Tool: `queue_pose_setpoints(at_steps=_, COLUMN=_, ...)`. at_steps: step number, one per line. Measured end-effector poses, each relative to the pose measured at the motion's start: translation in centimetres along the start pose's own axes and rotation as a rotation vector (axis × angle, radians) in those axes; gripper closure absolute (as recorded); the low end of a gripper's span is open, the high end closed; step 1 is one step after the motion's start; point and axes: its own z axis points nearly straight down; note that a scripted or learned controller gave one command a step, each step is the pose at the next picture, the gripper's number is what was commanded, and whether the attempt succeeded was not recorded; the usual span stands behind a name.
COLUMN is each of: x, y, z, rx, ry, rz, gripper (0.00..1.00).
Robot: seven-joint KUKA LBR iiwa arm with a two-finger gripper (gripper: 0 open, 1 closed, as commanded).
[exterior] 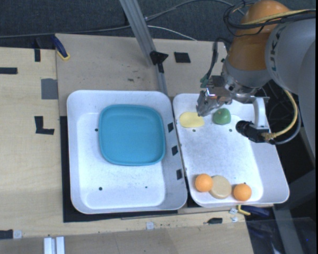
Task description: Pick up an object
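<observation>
White plastic makes up both shallow bins on the tabletop (21, 157), and the right bin (265, 165) serves as the landmark for everything that follows. Touching its left wall sits the left bin (79, 152), which carries a square blue plate (131, 134) lying flat near its middle.

At the far left corner of the right bin lies a pale yellow object (191, 120), flat on the floor of the bin and close against the wall shared with the neighbouring bin. Just beside it, toward the bin's far middle, rests a small green object (221, 116). The gripper (205, 106) hangs low over the far edge of the right bin, between these two pieces and just above them, with its tip near the yellow one; whether the jaws are apart or together cannot be told, since the dark metal parts blur into one another. Nothing is seen held between them.

Along the near wall of the right bin three things lie in a row: a small orange ball (203, 182), a round beige disc (220, 187) touching it, and a second orange ball (241, 192) touching the disc on its other side.

Behind the far right corner of the right bin rises the grey arm with its orange band (252, 36), cables looping around it.
</observation>
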Motion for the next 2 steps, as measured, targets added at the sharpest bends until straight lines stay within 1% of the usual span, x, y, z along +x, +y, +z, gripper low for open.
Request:
queue_pose_setpoints(at_steps=1, x=4.6, y=-0.7, z=1.1, rx=0.001, ry=-0.001, rz=0.0, gripper=1.0)
queue_pose_setpoints(at_steps=2, x=9.9, y=-0.7, z=0.2, rx=0.0, ry=0.0, rz=-0.001, gripper=1.0)
